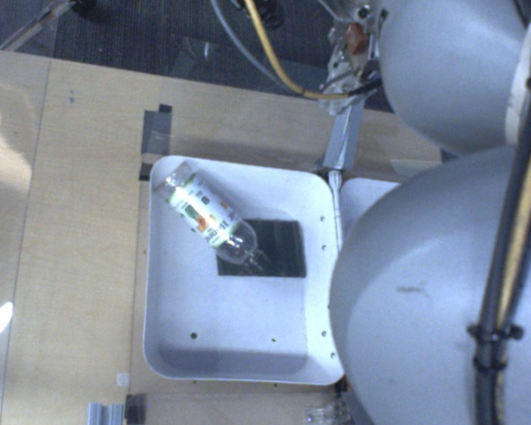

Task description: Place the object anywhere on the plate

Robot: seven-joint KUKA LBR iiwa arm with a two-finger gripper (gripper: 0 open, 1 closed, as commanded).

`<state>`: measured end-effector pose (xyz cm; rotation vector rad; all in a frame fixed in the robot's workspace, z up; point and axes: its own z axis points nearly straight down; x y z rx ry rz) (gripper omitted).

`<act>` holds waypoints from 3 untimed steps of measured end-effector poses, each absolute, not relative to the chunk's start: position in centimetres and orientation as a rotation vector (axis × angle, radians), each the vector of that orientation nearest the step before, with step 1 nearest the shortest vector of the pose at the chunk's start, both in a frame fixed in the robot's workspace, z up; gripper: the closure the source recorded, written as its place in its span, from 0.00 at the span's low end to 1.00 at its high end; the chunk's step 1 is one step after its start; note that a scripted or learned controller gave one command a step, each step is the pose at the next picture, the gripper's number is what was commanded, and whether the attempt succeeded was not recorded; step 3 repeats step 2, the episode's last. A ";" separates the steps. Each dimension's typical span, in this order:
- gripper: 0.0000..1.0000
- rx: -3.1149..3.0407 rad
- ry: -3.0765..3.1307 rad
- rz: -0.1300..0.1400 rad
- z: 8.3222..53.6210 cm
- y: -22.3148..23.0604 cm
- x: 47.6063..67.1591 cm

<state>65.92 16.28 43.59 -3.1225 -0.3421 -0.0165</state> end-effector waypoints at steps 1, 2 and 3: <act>1.00 -3.126 -0.316 -0.016 43.5 16.2 66.4; 1.00 -3.125 -0.318 -0.015 43.5 17.8 66.2; 1.00 -3.125 -0.318 -0.015 43.5 17.8 66.2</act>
